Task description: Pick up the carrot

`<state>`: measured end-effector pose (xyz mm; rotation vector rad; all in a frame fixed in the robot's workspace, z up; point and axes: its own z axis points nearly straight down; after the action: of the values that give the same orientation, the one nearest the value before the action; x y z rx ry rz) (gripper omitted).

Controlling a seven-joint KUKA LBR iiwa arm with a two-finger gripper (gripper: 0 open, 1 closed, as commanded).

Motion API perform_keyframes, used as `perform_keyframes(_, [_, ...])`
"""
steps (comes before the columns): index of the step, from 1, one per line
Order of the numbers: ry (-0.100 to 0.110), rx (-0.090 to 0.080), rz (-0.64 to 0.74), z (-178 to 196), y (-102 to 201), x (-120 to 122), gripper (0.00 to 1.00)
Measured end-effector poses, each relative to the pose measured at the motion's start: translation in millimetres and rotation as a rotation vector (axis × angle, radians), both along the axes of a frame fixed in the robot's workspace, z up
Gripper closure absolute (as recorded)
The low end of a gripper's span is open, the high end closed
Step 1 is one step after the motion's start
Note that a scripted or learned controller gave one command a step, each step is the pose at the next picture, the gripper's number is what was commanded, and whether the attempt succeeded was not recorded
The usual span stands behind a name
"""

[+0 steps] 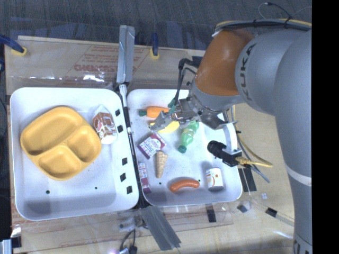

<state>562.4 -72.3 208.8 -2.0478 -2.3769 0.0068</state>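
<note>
The carrot [155,111], likely light, rigid, slick plastic, lay upper centre; its orange middle suited gripping. The pincer's [170,116] spread couldn't be told.

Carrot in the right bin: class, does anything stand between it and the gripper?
Nothing visible does. The carrot lies near the right bin's far wall, and the gripper hovers right beside it. The green bottle lies off to the other side.

The carrot [155,111] lies at the far side of the right bin [229,193], with the gripper [170,117] just beside it. A bottle [187,136] lies right of the carrot; a sausage [184,184] lies nearer the front.
</note>
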Motion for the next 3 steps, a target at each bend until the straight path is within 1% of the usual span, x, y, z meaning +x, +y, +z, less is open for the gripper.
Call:
perform_keyframes(1, [-0.007,0.0,-0.022,74,-12,95,0.0])
perform_keyframes(2, [-0.001,-0.001,-0.113,5,1,44,0.0])
perform_keyframes(3, [-0.003,0.0,-0.087,-18,-40,91,0.0])
